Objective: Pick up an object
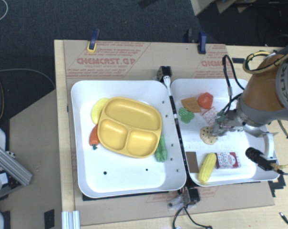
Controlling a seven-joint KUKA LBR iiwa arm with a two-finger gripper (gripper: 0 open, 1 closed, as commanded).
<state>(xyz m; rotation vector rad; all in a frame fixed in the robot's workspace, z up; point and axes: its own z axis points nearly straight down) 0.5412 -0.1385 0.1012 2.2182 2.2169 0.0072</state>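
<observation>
**While the gripper hung low over the right bin, no object was yet between its fingers**

As we looked down on the bench, we found the grey arm with the orange band (263,87) reaching in from the right, with its two-finger gripper (219,126) low inside the right shallow white bin (239,175). The tips were just beside the round tan cookie with dark spots (208,135), maybe touching its upper edge; we could not tell if they were apart or together, because they were small and dark against the wrist.

We saw nothing lifted. The cookie lay flat on the bin floor. Near it were a small clear packet with red print (209,113), a red rounded toy fruit (205,99), a flat brown slice (190,104) and a green leafy piece (185,114). Closer to the front wall lay a yellow toy corn cob (207,167), a red and white wrapped packet (227,160) and a dark brown flat square (191,161). The left white bin (87,171) held a yellow plastic divided plate (128,127).

We judged that the step in hand was the approach and descent on the cookie, so the task was in its early half. The next move would call for centring over the cookie, closing on its thin edge and lifting straight. Because the cookie was so flat, it could slip out or only be pushed along.
</observation>
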